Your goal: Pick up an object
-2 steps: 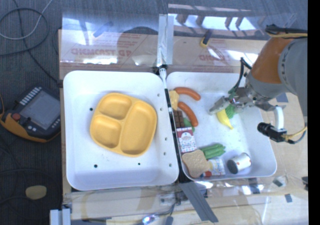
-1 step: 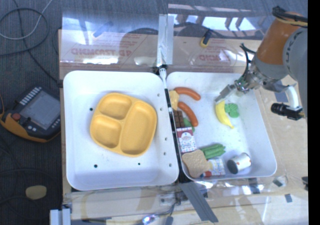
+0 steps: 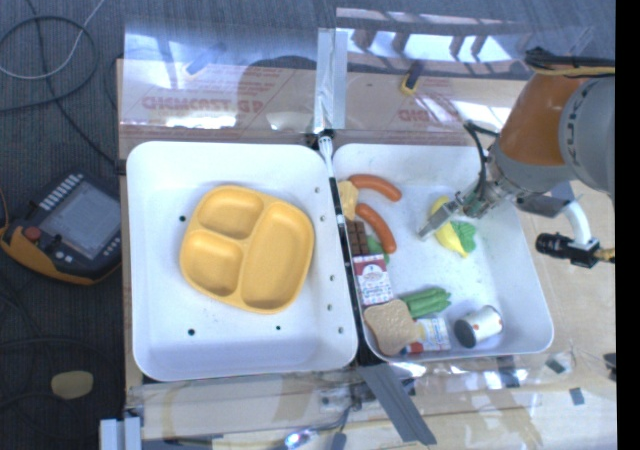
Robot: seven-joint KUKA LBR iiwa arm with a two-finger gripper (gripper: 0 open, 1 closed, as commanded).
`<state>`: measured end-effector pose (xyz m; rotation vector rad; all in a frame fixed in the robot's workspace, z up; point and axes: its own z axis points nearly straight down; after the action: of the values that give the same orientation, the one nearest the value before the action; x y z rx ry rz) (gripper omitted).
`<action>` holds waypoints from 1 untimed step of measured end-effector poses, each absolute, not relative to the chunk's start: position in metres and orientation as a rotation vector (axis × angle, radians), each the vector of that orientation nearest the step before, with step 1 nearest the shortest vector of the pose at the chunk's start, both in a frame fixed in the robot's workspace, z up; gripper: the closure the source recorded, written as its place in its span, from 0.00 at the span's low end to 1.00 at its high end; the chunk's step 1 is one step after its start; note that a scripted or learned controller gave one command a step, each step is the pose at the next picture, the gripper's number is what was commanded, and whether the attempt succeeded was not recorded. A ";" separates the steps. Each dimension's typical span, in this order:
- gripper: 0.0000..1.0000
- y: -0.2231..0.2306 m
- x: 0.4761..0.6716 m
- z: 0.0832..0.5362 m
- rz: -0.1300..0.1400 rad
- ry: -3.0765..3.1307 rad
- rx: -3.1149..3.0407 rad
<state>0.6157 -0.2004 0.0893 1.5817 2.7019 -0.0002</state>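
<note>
The left bin (image 3: 150, 268) holds a yellow divided plate (image 3: 247, 246), lying flat and well apart from the arm; nothing there matters to this step. In the right bin (image 3: 530, 308), along its left wall, lie two toy sausages (image 3: 376, 206), a chocolate bar (image 3: 354, 236), a small red carton (image 3: 372, 280), a slice of toast (image 3: 388, 321), green beans (image 3: 426, 300) and a tin can (image 3: 479, 326) on its side. Further right lies a yellow toy fruit with a green tip (image 3: 456, 234), probably a lemon or banana piece, which looks to be the target. The gripper (image 3: 462, 208) sits low, right at the fruit's upper edge; whether it is wide, narrow or closed on the fruit I cannot tell. To grasp well, it should centre over the fruit's narrow width, descend fully, then lift straight up, clear of the bin wall.
</note>
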 end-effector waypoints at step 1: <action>1.00 -0.199 0.618 0.100 0.007 2.700 1.580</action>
<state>0.6176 -0.1989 0.1002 1.5804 2.7003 0.0066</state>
